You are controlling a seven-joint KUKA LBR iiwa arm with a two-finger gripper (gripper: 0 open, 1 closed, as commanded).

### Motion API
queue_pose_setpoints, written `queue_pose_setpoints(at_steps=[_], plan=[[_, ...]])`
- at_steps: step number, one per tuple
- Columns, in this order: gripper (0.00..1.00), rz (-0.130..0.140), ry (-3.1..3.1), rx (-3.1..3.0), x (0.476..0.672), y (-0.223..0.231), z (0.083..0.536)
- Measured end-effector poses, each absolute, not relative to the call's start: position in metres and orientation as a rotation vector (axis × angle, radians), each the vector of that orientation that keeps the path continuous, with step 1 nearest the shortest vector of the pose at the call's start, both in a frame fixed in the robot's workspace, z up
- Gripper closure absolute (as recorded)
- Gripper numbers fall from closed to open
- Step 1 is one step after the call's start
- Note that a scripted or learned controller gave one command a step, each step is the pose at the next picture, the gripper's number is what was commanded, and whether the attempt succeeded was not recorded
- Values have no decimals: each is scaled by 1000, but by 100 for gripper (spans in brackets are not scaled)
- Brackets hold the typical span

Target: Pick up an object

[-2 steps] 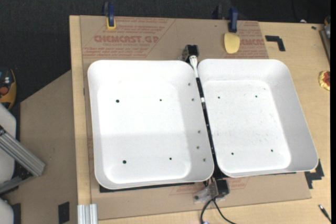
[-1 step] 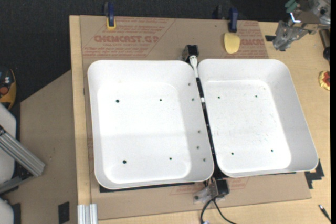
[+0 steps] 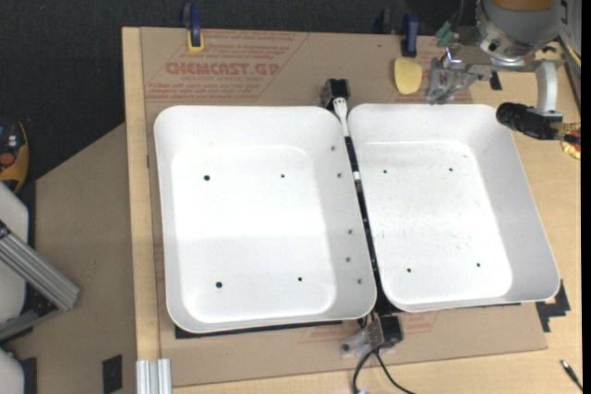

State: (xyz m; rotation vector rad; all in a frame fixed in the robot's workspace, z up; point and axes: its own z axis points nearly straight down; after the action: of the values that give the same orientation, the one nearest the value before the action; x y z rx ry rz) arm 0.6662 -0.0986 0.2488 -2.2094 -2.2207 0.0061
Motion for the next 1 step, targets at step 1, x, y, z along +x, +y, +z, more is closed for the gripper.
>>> queue_pose_setpoints(at_steps=[1], plan=[[100, -8, -2229, -2223, 659, -82, 309]])
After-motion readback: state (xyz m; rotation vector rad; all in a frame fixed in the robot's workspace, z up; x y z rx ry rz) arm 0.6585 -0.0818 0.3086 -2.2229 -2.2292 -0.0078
